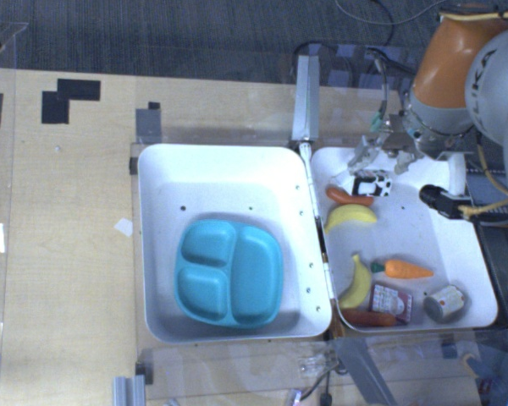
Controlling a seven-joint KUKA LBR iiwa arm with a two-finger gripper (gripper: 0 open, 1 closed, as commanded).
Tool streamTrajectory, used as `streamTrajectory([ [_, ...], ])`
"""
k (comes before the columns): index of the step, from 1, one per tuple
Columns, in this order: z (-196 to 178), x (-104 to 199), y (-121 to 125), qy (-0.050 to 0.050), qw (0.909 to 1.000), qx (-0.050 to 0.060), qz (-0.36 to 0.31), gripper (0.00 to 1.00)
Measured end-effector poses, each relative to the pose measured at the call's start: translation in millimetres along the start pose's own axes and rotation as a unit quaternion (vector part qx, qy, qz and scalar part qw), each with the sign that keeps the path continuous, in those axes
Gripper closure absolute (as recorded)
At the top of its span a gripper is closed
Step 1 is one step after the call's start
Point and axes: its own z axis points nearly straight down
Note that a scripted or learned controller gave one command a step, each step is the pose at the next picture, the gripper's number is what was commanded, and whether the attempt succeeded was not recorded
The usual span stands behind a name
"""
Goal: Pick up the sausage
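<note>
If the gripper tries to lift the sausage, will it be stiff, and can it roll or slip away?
The sausage looks like a smooth, rounded toy, so it is probably stiff and light. Its round shape may let it roll or slip from the fingers. It lies against the lemon, beside the gripper, which may hinder rolling that way.

My wooden bench (59, 227) carries two shallow white bins side by side: the left bin (152, 227) and the right bin (466, 260) (black tape patches (68, 98) sit far-left).
</note>
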Motion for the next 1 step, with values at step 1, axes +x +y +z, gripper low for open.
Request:
streamTrajectory([
  [1,92.6,-60.7,-14.4,-0.003,0.9999,-0.009,0.004,0.0],
])
